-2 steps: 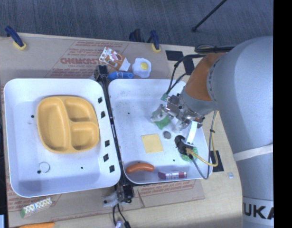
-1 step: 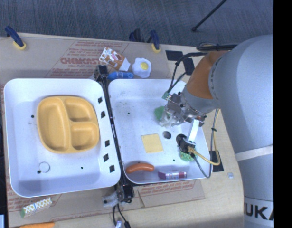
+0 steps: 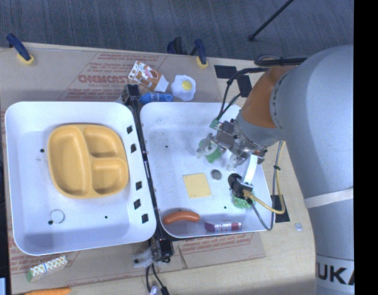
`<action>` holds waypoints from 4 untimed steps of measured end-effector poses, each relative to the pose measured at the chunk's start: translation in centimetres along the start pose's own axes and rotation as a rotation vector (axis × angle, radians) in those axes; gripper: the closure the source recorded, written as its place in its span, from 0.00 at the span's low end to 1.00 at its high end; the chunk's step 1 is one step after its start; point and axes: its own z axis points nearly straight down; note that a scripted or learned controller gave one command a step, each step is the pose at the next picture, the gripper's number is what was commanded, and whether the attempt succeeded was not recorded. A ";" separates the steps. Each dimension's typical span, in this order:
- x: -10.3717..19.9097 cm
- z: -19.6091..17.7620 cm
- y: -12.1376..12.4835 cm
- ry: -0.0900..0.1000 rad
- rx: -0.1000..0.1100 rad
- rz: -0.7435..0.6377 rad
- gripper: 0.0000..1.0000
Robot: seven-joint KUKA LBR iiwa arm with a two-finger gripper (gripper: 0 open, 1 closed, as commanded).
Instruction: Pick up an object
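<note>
I've got the gripper (image 3: 220, 147) low in the right bin (image 3: 170, 121), center-right of frame, fingers around a green object (image 3: 213, 155), apparently pinching it for a lift

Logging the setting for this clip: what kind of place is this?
Most likely a robotics lab bench set up for grasping trials. Two shallow white bins sit side by side on cardboard clamped to the bench, toy food such as a cheese slice and hot dog lies scattered about, and a grey arm reaches in.
</note>
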 end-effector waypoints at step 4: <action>0.5 -1.2 4.1 0.001 -0.002 -0.166 1.00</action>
